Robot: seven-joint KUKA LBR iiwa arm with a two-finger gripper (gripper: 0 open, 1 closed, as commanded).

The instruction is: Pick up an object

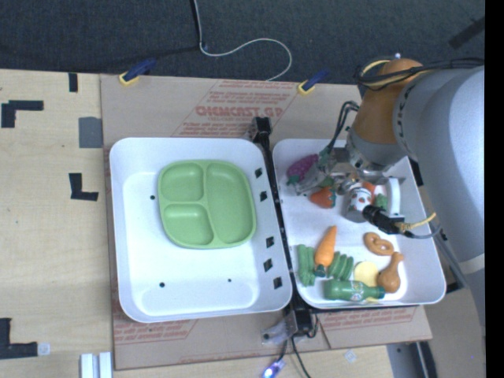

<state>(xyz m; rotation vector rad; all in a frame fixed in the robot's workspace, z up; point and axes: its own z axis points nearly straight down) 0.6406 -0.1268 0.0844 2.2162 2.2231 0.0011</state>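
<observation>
Red toy (322, 198) in right bin (421, 290), just below-left of gripper (335, 181), seemingly touching fingertip. Purple piece (301, 166) just left. Carrot (326, 245) lies further below, long axis angled toward gripper. Gripper opening: cannot tell, wrist hides it.

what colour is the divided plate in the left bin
The divided plate is light green, shown plainly in the camera view, lying in the left white bin.

Red print on the cardboard sheet (236, 105) under the bins, too blurred to read.
</observation>
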